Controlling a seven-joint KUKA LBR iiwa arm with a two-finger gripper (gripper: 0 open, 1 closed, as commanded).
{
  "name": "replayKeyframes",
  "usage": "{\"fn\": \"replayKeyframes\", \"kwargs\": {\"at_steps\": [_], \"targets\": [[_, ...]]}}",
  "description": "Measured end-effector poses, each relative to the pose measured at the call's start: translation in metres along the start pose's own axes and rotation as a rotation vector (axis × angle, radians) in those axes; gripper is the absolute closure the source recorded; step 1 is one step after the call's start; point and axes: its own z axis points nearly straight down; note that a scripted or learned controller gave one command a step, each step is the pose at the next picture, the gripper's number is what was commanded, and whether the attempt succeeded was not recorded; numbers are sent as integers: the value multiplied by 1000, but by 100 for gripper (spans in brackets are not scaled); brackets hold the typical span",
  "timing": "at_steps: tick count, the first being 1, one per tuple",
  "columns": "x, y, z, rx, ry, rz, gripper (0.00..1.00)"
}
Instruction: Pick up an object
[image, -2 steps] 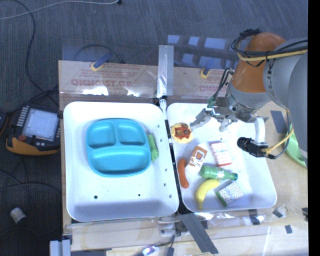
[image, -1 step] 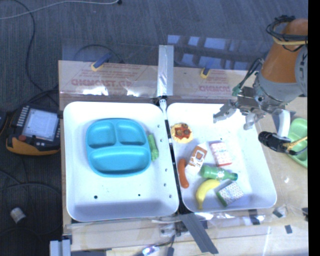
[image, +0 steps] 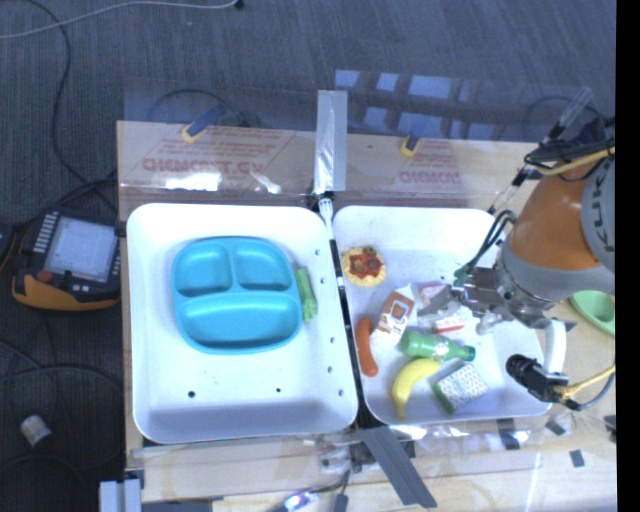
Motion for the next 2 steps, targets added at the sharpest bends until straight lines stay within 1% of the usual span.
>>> {"fn": "replayKeyframes", "kwargs": {"at_steps": [1,2], "targets": [[0,-1,-8,3,1,0,100],[0,0,-8,3,1,0,0]]}}
